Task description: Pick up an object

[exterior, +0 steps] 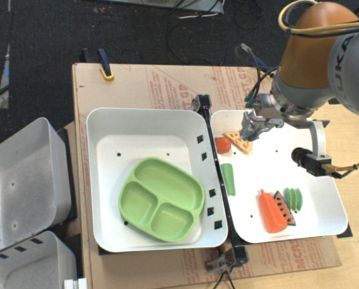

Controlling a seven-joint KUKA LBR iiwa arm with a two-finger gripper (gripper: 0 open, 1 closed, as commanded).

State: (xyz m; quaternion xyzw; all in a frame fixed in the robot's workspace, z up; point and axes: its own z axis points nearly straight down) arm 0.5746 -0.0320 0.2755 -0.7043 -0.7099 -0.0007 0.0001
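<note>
The right bin [324,188] holds several toy foods. A tan pizza-like wedge [240,144] lies at its far left corner beside a red-orange round piece [223,144]. A green stick [228,179] lies along the left wall. Toward the front are an orange carrot shape [271,212], a dark watermelon slice [284,209] and a ridged green piece [294,198]. My gripper [250,131] hangs just above and to the right of the wedge, with nothing visibly held.
The left bin [101,122] contains a light green divided tray [161,198]. A black divider with clamps [211,161] runs between the bins. The arm's bracket with a black module [306,159] overhangs the right bin's right side. Grey tubs [23,179] stand at the left.
</note>
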